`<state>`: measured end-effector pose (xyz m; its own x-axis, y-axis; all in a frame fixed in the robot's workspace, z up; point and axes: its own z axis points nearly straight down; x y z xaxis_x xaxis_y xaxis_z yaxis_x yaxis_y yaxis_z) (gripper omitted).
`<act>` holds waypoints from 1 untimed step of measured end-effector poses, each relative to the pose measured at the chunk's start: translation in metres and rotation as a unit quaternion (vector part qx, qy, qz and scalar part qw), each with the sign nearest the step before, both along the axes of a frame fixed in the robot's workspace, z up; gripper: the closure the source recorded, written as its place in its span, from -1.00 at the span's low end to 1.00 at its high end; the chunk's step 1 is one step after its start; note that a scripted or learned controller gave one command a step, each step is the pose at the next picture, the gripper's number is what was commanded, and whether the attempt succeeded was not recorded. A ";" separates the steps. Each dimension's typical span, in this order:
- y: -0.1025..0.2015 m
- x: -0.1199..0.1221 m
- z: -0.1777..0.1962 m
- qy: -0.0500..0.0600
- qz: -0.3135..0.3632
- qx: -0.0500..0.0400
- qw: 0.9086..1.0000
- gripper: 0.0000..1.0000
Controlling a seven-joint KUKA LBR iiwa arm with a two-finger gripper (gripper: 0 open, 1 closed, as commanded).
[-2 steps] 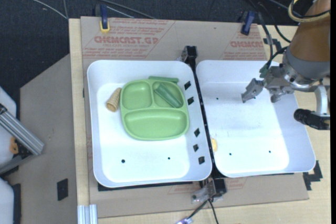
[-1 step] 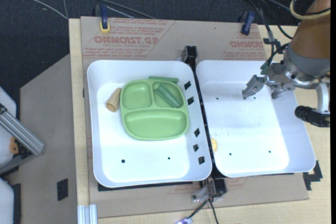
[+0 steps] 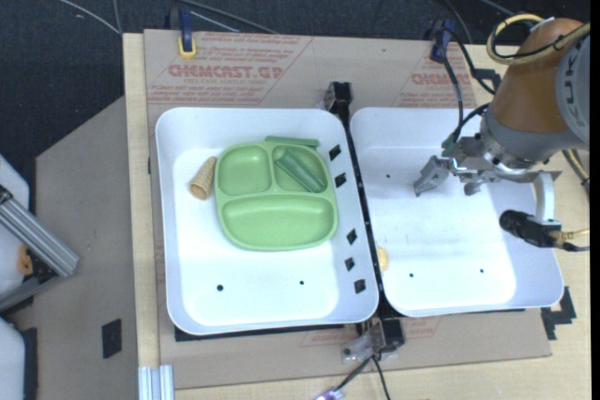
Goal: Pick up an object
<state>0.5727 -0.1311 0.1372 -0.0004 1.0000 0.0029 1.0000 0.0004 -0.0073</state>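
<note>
The two-finger metal gripper [image 3: 450, 180] hangs low over the right-hand shallow white bin [image 3: 450, 290], its fingers spread apart with nothing between them. Every candidate lies to the camera view's left, across the divider, in the left-hand white bin [image 3: 253, 295]: a green sectioned plastic tray [image 3: 272, 211], a dark green oblong piece [image 3: 302, 169] resting in the tray's upper right compartment with its long axis slanting, and farthest off a small tan cone [image 3: 202, 178] just beside the tray's left edge. Both bins sit on a brown cardboard-covered worktop [image 3: 234, 61], dark floor beyond.
</note>
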 end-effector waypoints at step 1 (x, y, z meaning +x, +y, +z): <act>0.001 -0.001 -0.053 0.000 0.000 0.000 1.000 -1.00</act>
